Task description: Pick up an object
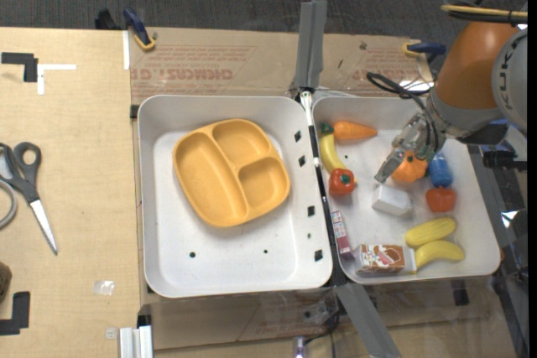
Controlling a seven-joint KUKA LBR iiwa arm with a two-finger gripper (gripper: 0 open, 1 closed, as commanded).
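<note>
Hovering low in the right bin (478, 264), the gripper (401, 159) should settle squarely over the orange fruit (410, 170) beside the white block (392, 201); whether it grasps anything I cannot tell.

Scissors (32, 190) lie left; perhaps a clamp (139, 29) behind.

A small orange fruit (410, 170) lies in the right bin (478, 205), beside a blue toy (440, 172).
</note>
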